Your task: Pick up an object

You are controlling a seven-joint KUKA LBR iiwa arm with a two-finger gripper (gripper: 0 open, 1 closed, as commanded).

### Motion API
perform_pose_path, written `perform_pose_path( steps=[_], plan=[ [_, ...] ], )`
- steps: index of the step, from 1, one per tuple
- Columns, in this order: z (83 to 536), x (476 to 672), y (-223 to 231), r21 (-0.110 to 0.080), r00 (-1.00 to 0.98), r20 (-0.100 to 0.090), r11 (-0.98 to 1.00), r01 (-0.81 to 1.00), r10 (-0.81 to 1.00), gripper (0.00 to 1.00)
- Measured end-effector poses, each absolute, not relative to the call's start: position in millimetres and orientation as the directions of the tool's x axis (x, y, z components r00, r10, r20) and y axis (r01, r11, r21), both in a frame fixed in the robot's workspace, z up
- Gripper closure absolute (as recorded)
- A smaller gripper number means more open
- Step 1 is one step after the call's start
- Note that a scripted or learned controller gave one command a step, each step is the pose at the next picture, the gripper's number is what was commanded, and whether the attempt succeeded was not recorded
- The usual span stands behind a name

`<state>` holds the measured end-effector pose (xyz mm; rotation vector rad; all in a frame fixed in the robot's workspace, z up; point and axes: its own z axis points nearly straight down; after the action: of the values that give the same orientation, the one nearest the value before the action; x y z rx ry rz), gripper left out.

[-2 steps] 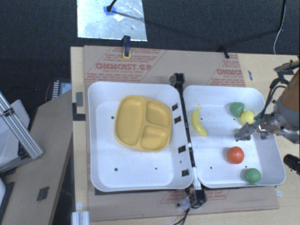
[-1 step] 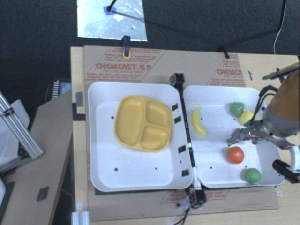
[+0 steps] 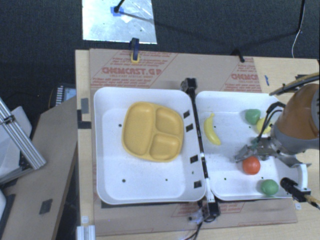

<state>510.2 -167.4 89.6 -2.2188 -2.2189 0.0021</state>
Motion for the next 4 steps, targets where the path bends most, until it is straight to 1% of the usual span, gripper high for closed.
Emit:
perform_pose_path(
  steps=[1,2,3,4],
  plan=[
    [103,512.1,-168,0.003,0.001,-0.001,-0.001,1.000,1.000,1.00],
    [146,515.8,-166,0.006,-0.004,-0.002,0.004,1.000,1.000,1.00],
    [204,520.8,-176,0.008,-0.004,-0.003,0.004,1.000,1.000,1.00],
    [249,522.6,-177,0.007,-0.005,-0.002,0.005,1.000,1.000,1.00]
  ],
)
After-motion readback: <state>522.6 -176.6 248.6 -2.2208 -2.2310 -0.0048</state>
